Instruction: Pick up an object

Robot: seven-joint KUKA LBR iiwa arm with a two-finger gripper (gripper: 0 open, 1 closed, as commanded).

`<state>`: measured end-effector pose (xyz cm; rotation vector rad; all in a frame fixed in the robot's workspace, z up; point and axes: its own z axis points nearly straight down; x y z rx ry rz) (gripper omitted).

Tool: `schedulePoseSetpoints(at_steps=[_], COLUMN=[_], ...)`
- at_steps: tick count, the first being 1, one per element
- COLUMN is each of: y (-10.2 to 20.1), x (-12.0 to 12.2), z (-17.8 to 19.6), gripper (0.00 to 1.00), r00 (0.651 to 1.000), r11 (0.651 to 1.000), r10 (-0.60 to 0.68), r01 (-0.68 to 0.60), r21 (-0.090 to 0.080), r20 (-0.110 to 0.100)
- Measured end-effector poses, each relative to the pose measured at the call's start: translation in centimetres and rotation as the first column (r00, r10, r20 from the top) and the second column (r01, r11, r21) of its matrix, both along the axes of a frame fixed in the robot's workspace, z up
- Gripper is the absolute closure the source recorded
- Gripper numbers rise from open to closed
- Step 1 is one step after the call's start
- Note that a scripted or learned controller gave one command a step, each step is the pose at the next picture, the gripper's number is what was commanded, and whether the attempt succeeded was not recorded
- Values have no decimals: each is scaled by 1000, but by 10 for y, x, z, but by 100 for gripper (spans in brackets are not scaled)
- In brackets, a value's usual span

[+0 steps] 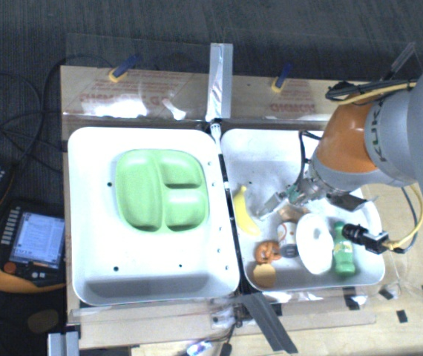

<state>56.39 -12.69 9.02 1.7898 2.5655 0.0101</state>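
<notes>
End effector (289, 196) low in right white bin (271, 154), aimed at the clutter beside yellow banana (243, 212); its opening and any hold can't be told.

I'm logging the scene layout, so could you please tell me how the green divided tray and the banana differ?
The green divided tray is broad, flat and split into compartments; the banana is slim and curved. The tray lies alone in the left bin, while the banana lies in the cluttered right bin, against its left wall, not far from the gripper. The tray is pale green, the banana yellow. Both rest flat in a white bin.
</notes>
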Motion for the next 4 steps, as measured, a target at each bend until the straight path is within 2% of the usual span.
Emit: schedulePoseSetpoints(at_steps=[1,2,3,4], y=[0,-5,11,45], x=[1,-1,7,12], z=[10,0,34,93], gripper=[100,100,100,100], r00=[1000,997,999,937], r11=[1000,997,1000,937], r10=[0,-77,-29,-350], r01=[0,77,29,350], r21=[2,6,3,-1], r20=[2,-6,-16,-16])
